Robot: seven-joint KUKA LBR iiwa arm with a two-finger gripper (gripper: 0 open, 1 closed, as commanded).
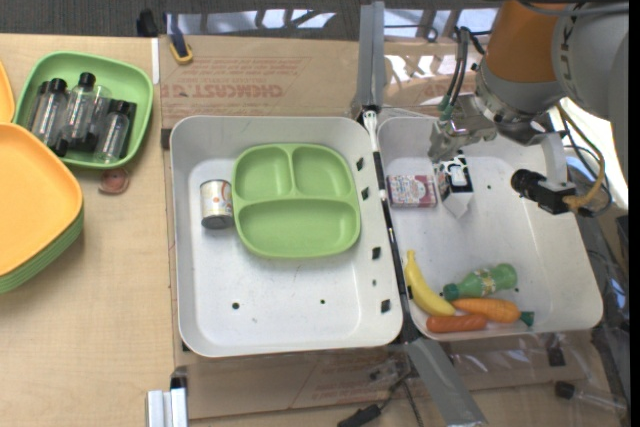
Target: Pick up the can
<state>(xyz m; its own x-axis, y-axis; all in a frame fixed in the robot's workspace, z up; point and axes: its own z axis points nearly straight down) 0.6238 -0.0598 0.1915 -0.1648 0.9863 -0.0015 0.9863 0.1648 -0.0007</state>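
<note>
The can is small and silver with a pale label. It lies on its side in the left white bin, touching the left edge of a green divided plate. My gripper hangs over the upper part of the right bin, just right of a pink packet. It is far to the right of the can, with the plate and the bins' shared wall between them. Nothing from the bins can be seen in the gripper.
A banana, a green bottle and a carrot lie at the right bin's front. Left of the bins, a green tray holds several dark bottles, and orange plates are stacked beside it.
</note>
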